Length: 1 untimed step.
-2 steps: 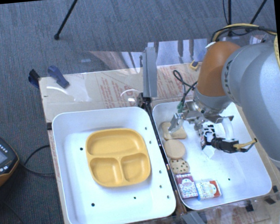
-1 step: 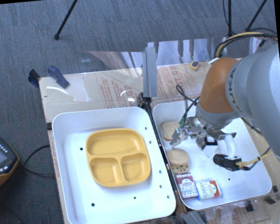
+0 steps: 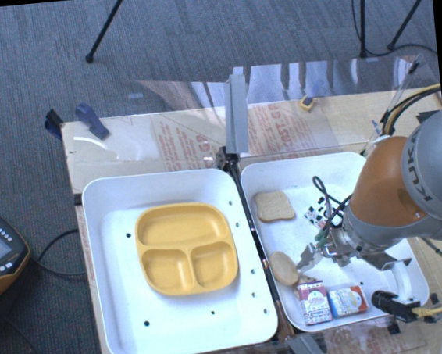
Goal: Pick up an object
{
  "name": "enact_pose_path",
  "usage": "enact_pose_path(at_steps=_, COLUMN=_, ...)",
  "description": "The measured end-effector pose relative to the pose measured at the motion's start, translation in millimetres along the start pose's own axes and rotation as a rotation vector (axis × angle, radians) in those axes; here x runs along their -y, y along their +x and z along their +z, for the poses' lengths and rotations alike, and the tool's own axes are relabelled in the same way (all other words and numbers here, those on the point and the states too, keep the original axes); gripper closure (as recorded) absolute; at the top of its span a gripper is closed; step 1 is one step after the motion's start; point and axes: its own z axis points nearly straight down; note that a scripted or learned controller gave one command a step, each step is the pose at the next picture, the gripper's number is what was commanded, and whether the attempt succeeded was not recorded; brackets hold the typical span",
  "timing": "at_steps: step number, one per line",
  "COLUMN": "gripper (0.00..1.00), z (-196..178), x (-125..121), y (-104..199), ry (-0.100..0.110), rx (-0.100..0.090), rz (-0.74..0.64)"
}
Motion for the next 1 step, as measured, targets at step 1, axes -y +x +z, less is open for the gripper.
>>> enact_pose_path(at_steps=1, gripper=0.0, z=1.0, x=31.7, y=35.0, ry=0.001, rx=-0.002, rz=-0.004)
